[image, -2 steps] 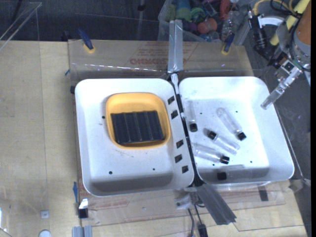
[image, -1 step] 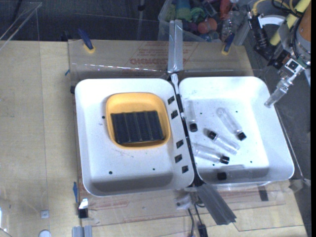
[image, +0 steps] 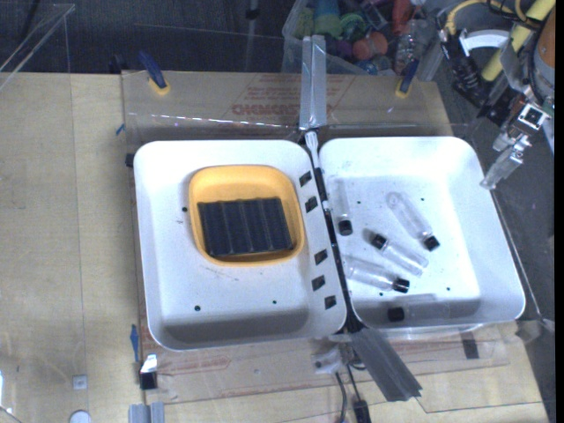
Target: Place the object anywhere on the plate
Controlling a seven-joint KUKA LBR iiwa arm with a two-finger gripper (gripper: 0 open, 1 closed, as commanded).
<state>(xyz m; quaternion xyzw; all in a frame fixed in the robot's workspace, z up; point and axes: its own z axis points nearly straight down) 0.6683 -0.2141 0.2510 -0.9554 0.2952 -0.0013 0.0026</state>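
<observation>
A: Pale wooden bench (image: 62, 236) is carrying two white bins side by side. Left bin (image: 163, 307) is holding a yellow plate (image: 243, 183) with a dark ribbed insert (image: 244, 225).

B: And across the divider?

A: Right bin (image: 493, 280) is holding several clear tubes with black caps (image: 398, 254), lying scattered near its middle, some touching, well apart from the plate.

B: How are they likely to handle?

A: Judged light, stiff, smooth and prone to rolling; a pinch across the mid-barrel of the outlying tube (image: 412, 225) looks safest, since thin clear walls may crack.

B: The arm?

A: Gripper (image: 502, 167) is hanging over the right bin's far right rim, carrying nothing visible; spread or pressed together, I cannot tell.
</observation>
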